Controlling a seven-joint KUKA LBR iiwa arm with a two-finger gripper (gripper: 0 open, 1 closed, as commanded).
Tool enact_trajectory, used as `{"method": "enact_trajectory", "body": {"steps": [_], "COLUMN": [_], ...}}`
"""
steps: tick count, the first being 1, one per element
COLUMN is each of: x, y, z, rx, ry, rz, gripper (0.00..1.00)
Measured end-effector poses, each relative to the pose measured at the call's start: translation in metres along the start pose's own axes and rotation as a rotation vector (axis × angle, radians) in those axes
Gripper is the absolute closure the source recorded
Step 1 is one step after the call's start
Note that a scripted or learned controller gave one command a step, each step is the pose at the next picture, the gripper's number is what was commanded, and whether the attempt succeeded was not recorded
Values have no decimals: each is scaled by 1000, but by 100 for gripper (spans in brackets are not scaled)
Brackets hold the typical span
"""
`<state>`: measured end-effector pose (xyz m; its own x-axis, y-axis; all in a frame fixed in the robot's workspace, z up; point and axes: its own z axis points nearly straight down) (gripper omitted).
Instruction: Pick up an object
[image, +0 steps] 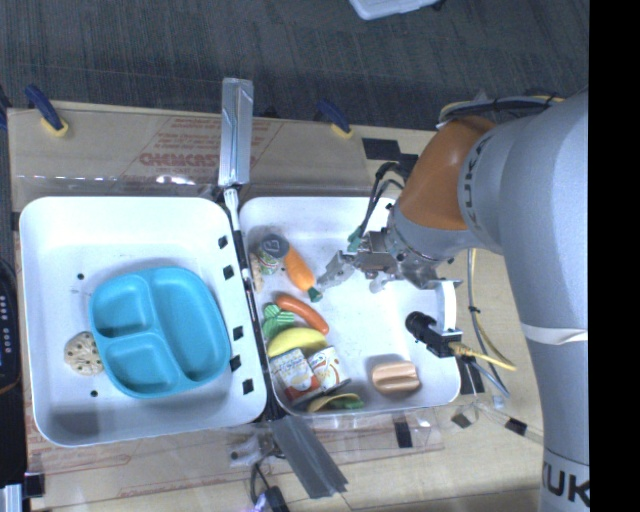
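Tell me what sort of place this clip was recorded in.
Most likely a robotics lab bench for pick trials: two white bins clamped side by side, play food such as a carrot and a banana, and a KUKA arm reaching in.

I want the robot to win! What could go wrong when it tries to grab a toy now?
The toys lie crowded along the right bin's left side: the carrot, hot dog and banana nearly touch, so the gripper might bump neighbours or pinch two at once. The carrot looks smooth and tapered, so it may slip out. Things against the bin wall could be hard to reach around.
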<state>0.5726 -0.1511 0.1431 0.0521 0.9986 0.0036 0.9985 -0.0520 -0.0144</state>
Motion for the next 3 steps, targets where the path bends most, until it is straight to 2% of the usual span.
{"method": "enact_trajectory", "body": {"steps": [1, 2, 3], "x": [35, 23, 63], "y": [26, -17, 11], "z": [52, 52, 51], "rx": [-9, -9, -12], "ry": [-2, -3, -3], "rz": [-7, -35, -52], "gripper": [0, 0, 0]}}
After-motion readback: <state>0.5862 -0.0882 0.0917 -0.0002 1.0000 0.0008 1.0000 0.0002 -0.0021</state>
